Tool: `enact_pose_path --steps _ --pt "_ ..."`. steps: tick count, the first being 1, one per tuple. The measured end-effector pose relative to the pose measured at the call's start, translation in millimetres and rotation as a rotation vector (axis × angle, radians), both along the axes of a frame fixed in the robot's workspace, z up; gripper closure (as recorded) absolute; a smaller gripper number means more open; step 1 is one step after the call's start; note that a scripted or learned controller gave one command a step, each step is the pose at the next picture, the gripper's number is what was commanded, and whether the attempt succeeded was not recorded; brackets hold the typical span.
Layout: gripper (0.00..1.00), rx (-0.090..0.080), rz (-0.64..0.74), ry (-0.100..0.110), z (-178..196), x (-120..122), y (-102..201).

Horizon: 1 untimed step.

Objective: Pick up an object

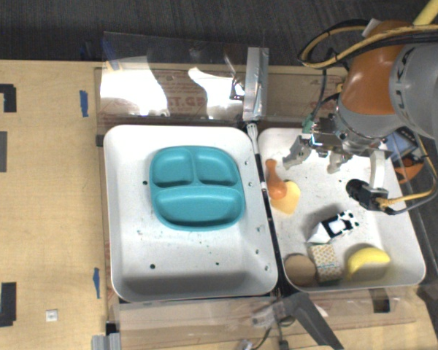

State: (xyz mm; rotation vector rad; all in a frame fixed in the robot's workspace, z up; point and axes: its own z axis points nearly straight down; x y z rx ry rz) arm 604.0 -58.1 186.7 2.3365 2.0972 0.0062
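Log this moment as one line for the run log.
tool open above right bin | holding nothing | teal tray in left bin | yellow-orange toy near tool

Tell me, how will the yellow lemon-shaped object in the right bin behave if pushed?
The yellow lemon-shaped object looks rounded and smooth, so it will probably roll or slip. It lies near the right bin's wall, which may stop it.

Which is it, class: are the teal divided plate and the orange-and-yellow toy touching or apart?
Apart. The camera view shows the teal divided plate in the left bin and the orange-and-yellow toy in the right bin, with the bin walls between them.
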Motion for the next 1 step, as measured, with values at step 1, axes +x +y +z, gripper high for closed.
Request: enact_pose_path --steps 1 --pt "0.0 -0.001 0.11 0.001 57.3 -9.5 20.1"
